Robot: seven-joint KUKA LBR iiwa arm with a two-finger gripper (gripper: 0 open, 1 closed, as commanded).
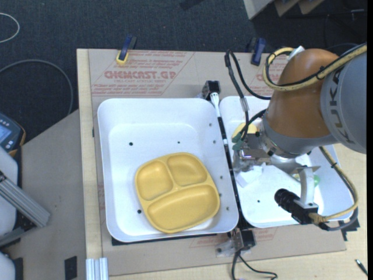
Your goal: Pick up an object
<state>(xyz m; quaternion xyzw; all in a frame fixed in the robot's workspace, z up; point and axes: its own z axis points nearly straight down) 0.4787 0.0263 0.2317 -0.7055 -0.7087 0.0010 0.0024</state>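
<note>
While the yellow divided plate (176,192) lies toward the left bin's (116,156) front edge, open floor remains behind; the gripper (247,153) hangs over the right bin's (262,212) left rim; its grip I cannot tell.

Robotics laboratory: grey industrial arm with orange band (303,92), loose black cables (233,74), clamped brown cardboard-covered counter (145,69), dark carpet floor (87,10).

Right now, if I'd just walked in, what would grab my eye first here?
Probably the yellow divided plate, lying flat in the left white bin toward its near edge. Next, the big grey arm with its orange band, leaning in from the right over the right bin.
</note>
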